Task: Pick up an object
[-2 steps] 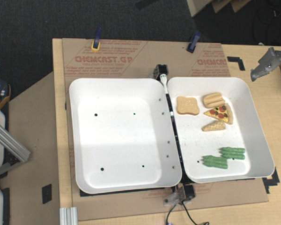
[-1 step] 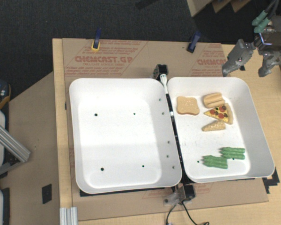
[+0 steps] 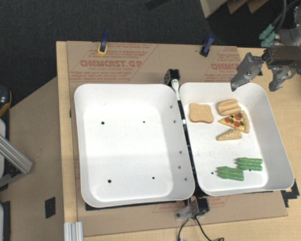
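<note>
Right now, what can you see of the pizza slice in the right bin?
The pizza slice looks like a plastic toy wedge: yellow, with red and dark toppings. It lies flat in the far half of the right bin, just in front of the hot dog and apparently touching it, with a plain tan wedge close in front.

Robotics lab bench. We note two white bins (image 3: pixel 125 195) on clamped cardboard (image 3: pixel 155 59), toy food (image 3: pixel 226 119), loose cables (image 3: pixel 190 230), and dark carpet (image 3: pixel 40 14).
</note>
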Action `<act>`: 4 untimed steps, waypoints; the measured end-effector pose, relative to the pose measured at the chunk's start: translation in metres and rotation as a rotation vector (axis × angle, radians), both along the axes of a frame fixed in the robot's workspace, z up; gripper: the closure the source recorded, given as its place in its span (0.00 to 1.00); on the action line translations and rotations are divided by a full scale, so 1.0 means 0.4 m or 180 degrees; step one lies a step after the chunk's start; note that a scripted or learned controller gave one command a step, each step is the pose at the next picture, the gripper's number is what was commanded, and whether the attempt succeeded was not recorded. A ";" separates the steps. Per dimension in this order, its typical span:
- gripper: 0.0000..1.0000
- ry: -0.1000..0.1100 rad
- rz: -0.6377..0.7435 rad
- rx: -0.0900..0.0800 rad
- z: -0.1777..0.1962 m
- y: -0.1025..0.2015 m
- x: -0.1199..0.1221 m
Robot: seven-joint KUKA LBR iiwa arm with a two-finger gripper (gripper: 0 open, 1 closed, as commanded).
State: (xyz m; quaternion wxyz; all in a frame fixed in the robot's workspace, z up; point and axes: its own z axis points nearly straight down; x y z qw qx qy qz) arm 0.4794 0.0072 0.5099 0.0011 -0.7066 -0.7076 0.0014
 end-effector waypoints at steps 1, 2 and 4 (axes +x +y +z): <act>0.00 -0.0029 0.0020 0.0007 0.066 0.169 0.000; 0.00 -0.0020 0.0013 0.0006 0.062 0.278 0.000; 1.00 -0.0030 0.0003 0.0009 0.090 0.445 0.001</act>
